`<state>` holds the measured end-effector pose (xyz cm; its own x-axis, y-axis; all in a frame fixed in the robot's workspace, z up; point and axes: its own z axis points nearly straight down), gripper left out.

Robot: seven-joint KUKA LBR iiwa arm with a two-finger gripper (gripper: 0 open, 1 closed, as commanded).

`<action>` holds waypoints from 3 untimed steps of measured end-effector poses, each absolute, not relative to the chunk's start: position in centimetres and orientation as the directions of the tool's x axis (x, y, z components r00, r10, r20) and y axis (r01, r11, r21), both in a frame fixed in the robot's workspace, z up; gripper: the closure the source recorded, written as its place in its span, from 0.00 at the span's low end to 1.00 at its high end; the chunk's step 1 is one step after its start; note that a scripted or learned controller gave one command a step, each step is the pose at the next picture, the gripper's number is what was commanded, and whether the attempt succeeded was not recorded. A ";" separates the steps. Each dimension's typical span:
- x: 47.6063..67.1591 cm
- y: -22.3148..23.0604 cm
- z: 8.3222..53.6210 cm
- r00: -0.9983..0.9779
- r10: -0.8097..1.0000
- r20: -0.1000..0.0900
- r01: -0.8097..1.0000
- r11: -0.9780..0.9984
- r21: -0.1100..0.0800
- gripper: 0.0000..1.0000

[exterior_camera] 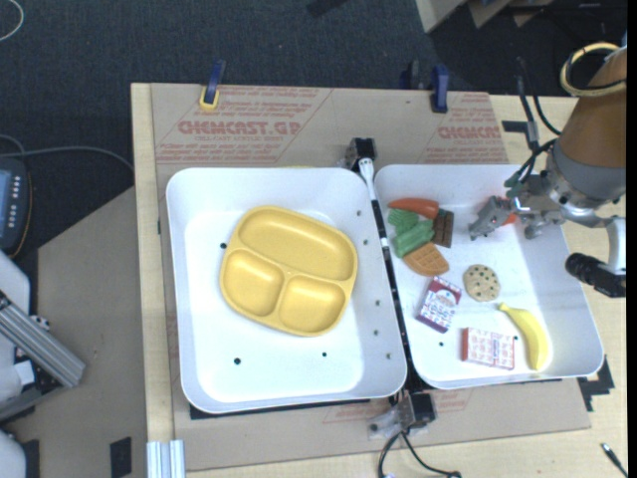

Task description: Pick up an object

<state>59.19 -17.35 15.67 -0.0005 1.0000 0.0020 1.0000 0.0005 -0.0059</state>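
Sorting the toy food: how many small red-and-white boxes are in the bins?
2, both in the right bin. One box lies just below the cookie's left; the other box lies near the front rim, beside the banana. The gripper might hide more.

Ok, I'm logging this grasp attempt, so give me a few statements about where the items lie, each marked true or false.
1. The yellow three-compartment plastic plate lies in the left white bin. True.
2. The yellow toy banana lies in the left bin. False: it lies in the right white bin.
3. The round speckled cookie rests on the plate. False: it lies on the right bin's floor.
4. The gripper is over the right bin. True.
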 end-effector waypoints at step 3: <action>59.3 -17.7 9.6 0.000 1.000 0.000 1.000 0.000 0.001 1.00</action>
<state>59.26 -17.72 9.58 0.0002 1.0000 0.0000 1.0000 -0.0002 0.0007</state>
